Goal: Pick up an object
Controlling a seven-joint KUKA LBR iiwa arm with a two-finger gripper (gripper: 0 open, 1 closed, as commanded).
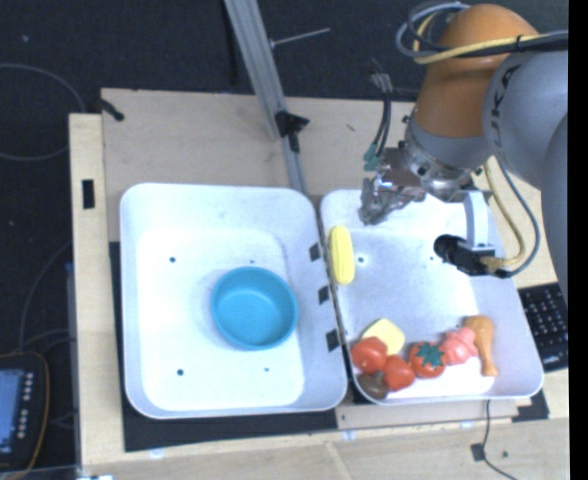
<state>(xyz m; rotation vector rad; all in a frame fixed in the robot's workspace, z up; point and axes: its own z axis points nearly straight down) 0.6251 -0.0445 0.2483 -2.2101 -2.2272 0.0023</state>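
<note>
My gripper (378,206) hangs over the far left corner of the right bin (414,268), and I see nothing between its fingers. A yellow banana-like piece (341,254) lies just below it, along the bin's left wall. Along the near edge of that bin sits a cluster of toy food: a pale yellow wedge (383,335), a red tomato (370,354), a red strawberry-like piece (426,359), a pink piece (460,345) and an orange piece (483,341). A blue bowl (254,308) rests in the left bin (164,228).
A grey metal rail (264,78) slants down from the top toward the gap between the bins. A black clamp (461,254) on the arm's cabling hangs over the right bin. A keyboard (546,323) lies at the right.
</note>
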